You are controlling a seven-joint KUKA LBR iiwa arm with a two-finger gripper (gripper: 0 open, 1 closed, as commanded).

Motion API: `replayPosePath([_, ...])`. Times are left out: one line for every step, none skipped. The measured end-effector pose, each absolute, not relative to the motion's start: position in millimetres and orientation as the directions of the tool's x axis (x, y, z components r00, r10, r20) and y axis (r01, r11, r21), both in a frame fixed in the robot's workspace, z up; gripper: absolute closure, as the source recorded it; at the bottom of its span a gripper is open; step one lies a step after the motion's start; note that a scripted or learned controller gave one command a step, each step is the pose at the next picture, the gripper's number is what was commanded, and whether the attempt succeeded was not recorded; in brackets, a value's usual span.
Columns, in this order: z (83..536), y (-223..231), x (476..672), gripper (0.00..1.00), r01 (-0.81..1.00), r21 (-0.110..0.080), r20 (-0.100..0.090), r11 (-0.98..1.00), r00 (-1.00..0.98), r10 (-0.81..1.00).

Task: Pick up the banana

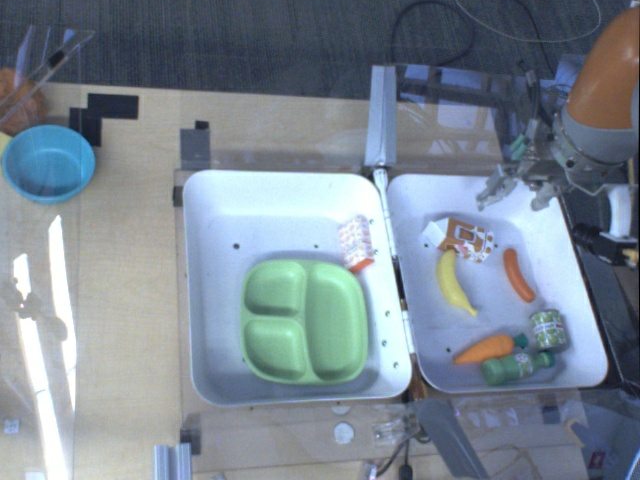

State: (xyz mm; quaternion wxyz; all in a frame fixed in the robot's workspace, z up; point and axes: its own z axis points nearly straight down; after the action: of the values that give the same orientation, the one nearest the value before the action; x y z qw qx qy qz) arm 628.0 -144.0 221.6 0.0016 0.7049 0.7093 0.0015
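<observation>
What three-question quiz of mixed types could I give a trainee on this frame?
1. True or false: the banana lies in the left bin.
2. Multiple choice: which item lies nearest the banana? A) green divided plate B) orange and white carton C) blue bowl
3. Fill in: the gripper hovers over the ____ edge of the right bin in the camera view, apart from the banana.

Key:
1. False; it lies in the right bin.
2. B
3. top
</observation>
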Motion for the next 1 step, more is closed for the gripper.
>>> replayPosePath([128.5, -108.9, 612.4, 0.00, 0.993, 0.009, -0.001, 0.119, -0.119, 0.993])
